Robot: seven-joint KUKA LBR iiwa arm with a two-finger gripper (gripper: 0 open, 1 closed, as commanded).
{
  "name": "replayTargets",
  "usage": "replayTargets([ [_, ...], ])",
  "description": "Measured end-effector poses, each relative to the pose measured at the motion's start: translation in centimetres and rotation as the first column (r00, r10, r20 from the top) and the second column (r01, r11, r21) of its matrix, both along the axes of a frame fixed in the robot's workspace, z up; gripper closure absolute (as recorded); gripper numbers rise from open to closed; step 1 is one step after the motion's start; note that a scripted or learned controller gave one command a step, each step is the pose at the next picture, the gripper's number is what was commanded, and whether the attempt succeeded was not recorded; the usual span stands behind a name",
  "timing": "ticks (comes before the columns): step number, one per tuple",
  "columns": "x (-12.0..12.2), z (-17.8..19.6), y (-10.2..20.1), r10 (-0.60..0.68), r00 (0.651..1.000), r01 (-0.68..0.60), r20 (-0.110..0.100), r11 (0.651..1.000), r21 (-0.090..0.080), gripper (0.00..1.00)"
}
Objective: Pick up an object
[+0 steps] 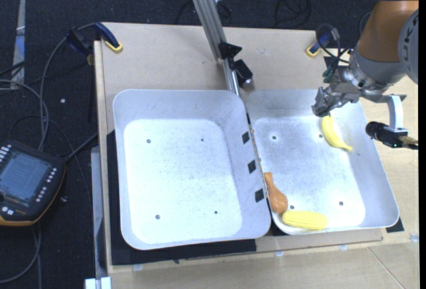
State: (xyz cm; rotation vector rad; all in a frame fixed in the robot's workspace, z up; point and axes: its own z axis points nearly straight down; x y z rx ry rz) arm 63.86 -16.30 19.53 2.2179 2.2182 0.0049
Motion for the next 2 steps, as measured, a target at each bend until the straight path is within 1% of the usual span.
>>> replayTargets([
  [1,0.2,4.2,0.2,0.000,1.000,0.000,-0.002,1.000,0.000,1.00],
  [2,0.2,7.4,0.2,0.000,1.000,0.000,-0.003,1.000,0.001,1.00],
])
